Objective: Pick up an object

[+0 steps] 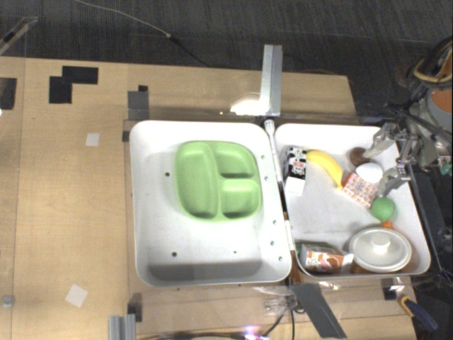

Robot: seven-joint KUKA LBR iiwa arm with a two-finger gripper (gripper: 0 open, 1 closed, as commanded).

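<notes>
The object to be picked up is not named by the task, so any of the things crowded in the right bin point(311, 211) may serve: a yellow banana point(324, 166) lying slantwise near the far wall, a black-and-white carton point(295, 163) just beside it against the divider, a red-and-white packet point(359, 189), a green ball point(382, 209), a white round lid or bowl point(381, 247) in the near corner, and a brown packet point(322, 261) along the near wall. The left bin point(152, 190) bears a green sectioned tray point(217, 179). The step in hand looks like the approach: nothing sits between the fingers, and every item appears to lie on the bin floor. The gripper point(398, 156) stands at the right bin's far right corner, its two fingers point(391, 181) spread apart and pointing down and toward the camera, one over the far wall area, the other reaching down close above the green ball and the red-and-white packet. The arm point(435, 101) comes in from the right edge, wrist bent over the bin's rim, with cables around it. Whether the fingers are already touching anything is hard to judge from this slant. The next move calls for a straight descent so that the open fingers straddle one item, most likely the packet or the ball. The ball may roll away, and its close neighbours leave little room for a finger to pass, so a clean centring comes before any closing.
</notes>
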